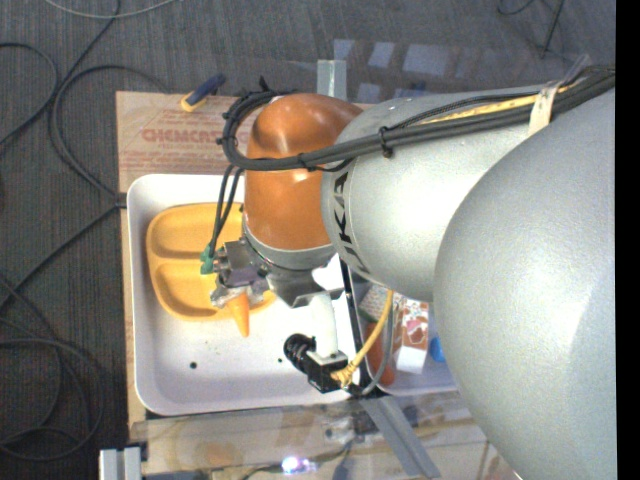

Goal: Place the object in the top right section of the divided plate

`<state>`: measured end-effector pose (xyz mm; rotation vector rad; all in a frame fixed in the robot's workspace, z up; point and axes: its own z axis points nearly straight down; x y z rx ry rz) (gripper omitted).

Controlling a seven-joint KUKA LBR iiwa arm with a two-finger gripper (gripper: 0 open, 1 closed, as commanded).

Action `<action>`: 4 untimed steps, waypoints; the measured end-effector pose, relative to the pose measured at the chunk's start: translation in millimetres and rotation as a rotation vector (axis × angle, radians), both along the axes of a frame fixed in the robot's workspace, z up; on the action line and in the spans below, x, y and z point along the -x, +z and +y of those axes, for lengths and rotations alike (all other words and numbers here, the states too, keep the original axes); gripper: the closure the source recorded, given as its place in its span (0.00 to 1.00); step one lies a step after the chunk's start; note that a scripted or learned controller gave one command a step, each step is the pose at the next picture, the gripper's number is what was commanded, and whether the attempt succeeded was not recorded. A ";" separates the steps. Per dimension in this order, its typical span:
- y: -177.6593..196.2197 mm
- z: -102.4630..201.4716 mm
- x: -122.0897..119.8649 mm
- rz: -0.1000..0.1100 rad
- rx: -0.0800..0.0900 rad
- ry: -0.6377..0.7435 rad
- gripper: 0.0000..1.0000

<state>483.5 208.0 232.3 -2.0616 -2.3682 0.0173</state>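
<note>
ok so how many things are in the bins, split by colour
Yellow-orange: 1, the divided plate in the left bin.
Orange: 1, a carrot-like object below the gripper, at the plate's edge.
Mixed colours: a cluster in the right bin, mostly hidden by the arm, taken as 1.
Total: 3 visible.
</note>
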 end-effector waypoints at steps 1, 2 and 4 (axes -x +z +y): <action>39.5 -17.0 -63.1 -0.002 0.000 0.003 1.00; -14.1 1.8 -12.4 0.002 -0.006 0.341 1.00; 53.8 7.9 -0.6 0.000 -0.004 0.301 1.00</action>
